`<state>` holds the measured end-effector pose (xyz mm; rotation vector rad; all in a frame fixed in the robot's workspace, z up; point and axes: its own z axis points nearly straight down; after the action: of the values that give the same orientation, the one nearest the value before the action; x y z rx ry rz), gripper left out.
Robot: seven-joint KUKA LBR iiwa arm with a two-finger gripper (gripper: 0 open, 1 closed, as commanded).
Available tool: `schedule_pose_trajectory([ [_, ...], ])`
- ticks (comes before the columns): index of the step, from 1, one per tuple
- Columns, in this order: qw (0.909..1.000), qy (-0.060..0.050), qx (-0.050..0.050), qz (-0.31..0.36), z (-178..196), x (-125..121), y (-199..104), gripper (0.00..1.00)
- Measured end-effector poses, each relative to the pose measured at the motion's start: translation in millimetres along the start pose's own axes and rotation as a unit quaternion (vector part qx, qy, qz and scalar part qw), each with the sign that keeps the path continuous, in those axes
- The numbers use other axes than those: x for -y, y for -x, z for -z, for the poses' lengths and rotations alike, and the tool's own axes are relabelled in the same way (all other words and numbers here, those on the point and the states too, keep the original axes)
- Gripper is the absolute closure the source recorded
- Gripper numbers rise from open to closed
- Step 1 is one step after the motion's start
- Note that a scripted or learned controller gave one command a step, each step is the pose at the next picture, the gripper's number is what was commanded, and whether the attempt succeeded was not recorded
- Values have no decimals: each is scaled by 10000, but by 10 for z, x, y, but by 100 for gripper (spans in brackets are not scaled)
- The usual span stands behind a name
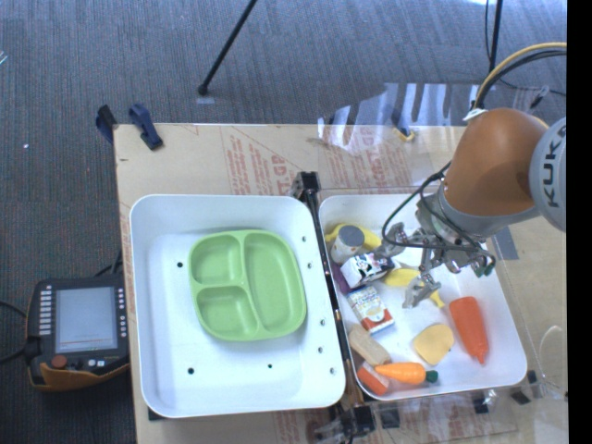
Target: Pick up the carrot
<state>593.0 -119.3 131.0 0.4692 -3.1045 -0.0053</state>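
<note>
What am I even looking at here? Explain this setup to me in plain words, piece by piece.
This is one picture from a camera fixed above a workbench, looking down at a slant. The grey and orange shape on the right is a robot arm; at its tip is a two-finger gripper, hanging over the right bin. I cannot tell whether it grasps anything.

Two shallow white bins sit side by side. The left bin holds a green divided plate. The right bin holds toy food: a large carrot, a small carrot, a small juice carton, a yellow wedge and a few more pieces. The job is to pick up the carrot; both carrots lie in the bin. The box on the floor at left is a handheld controller.
</note>
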Motion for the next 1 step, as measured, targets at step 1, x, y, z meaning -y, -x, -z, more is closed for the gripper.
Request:
schedule_pose_trajectory([
  [1, 9986, 3, -26, -535, -465, 279, -992, 0],
])
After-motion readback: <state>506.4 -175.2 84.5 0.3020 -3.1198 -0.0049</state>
